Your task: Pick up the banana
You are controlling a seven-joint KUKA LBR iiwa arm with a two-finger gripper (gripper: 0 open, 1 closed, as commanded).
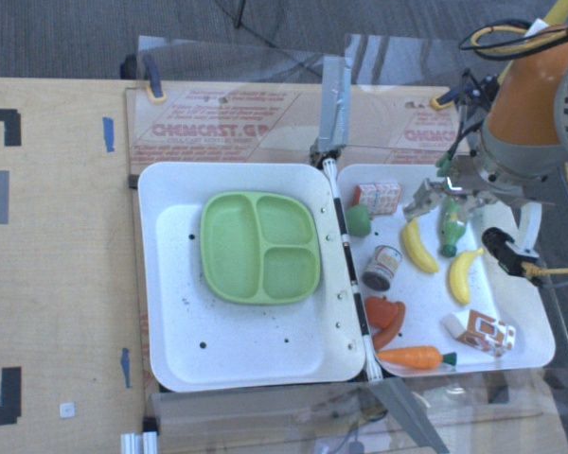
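Yellow banana [417, 245] lies in right bin [540, 343], beside a second banana [462, 275]. We note gripper [452, 200] hovering just above; finger spread unreadable, nothing visibly held.

Arm housing [538, 93]: rounded orange shell, with a grey collar below it.
Marking: part of a dark letter shows on a pale grey panel beside the orange shell.
Cables [500, 38]: black and yellow, looped above the orange shell.
Wrist plate: grey metal, flat, with small fittings and a green spot.
Gripper [452, 197]: pale grey metal parts beneath the wrist plate.
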